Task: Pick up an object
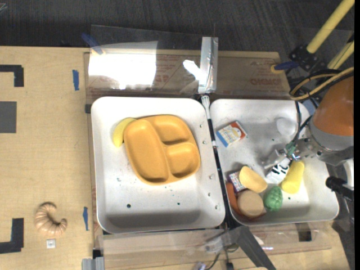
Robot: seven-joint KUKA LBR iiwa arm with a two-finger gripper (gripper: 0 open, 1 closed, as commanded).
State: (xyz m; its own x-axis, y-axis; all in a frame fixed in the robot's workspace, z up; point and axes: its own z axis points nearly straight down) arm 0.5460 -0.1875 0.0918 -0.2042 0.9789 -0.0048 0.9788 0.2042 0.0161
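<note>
showing no legible print: small carton (231,133)

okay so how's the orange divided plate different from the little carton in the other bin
The orange divided plate is far bigger than the small carton. The plate is plain orange with three compartments; the carton is white with blue and red print. The plate covers much of the left bin; the carton lies in the right bin.

Divided tray (162,148) in left bin (104,167).
</note>
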